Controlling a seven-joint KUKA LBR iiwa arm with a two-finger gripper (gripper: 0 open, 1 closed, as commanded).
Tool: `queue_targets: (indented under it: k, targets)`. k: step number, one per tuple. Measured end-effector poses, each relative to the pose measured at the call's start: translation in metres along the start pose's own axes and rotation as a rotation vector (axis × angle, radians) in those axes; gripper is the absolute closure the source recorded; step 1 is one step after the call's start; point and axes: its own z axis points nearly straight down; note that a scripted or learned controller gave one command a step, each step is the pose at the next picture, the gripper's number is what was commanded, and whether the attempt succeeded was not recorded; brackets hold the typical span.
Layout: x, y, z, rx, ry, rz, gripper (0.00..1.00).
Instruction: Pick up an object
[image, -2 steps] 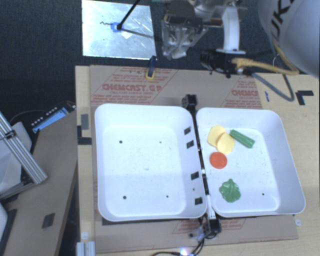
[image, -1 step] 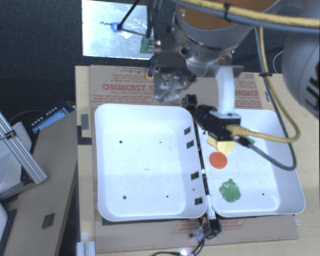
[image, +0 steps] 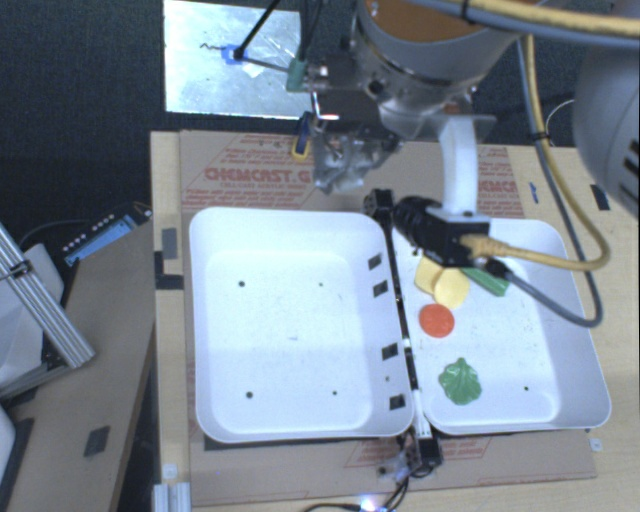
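The right bin (image: 560, 400) holds a yellow piece (image: 446, 284), a green strip (image: 490, 281) beside it, an orange-red disc (image: 436, 320) and a leafy green piece (image: 460, 381). My gripper (image: 341, 168) hangs under the grey wrist, above the cardboard just behind the back rim of the left bin (image: 290, 330). It is well away from all of these objects, and I see nothing in it. The wrist's bulk hides its upper part.
A white bracket (image: 459, 170) and a black cable bundle (image: 435, 228) with a yellow hose (image: 550, 260) hang over the back of the right bin, partly covering the yellow piece. A black divider with clips (image: 398, 320) runs between the bins. Cardboard lies under both.
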Motion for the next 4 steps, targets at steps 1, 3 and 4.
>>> queue_targets:
  k: [1,3,4]
  targets:
    - [-0.031,0.043,0.098,0.010,-0.007,0.013,1.00]
    - [-0.055,0.088,0.216,-0.005,-0.002,0.014,1.00]
    - [0.007,0.112,0.316,0.009,-0.003,0.002,1.00]
